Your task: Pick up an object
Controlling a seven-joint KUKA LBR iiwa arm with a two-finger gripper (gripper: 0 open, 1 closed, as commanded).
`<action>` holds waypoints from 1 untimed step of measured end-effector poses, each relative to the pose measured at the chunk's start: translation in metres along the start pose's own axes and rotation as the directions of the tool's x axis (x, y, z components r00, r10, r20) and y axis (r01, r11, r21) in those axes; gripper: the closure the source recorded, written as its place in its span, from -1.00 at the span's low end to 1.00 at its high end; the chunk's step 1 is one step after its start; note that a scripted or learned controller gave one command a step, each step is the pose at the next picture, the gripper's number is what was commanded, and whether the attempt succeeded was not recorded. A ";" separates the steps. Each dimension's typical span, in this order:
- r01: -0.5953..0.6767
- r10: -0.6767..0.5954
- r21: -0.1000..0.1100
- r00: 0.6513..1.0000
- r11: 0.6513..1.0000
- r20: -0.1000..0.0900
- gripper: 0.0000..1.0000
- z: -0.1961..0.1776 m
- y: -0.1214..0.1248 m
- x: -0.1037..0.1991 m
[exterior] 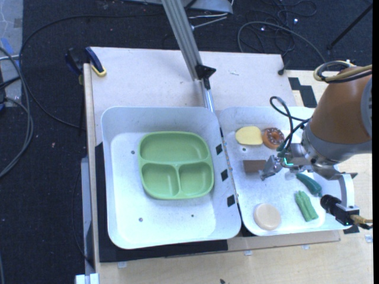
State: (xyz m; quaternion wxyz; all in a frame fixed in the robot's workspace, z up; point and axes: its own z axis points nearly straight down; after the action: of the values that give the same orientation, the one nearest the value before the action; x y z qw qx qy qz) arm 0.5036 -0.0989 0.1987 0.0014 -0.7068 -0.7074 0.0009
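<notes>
Right bin (237,120): gripper (273,168) beside brown block (254,166), finger spread indiscernible; yellow piece (249,136), doughnut (273,136), green bean (305,206), cream disc (267,216). Left bin (118,218): green divided plate (176,164).

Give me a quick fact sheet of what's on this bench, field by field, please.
left bin: holds a green divided tray
right bin: holds the small items
items: yellow piece, donut, brown block, cream disc, green pieces
arm: reaches in over the right bin
gripper: low, beside the brown block; grasp unclear
</notes>
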 end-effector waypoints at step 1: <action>0.000 0.000 -0.002 1.000 1.000 0.000 -1.00 -0.001 0.000 0.000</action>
State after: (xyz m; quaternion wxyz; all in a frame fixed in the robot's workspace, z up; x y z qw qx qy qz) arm 0.5041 -0.0989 0.1993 0.0007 -0.7068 -0.7074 0.0004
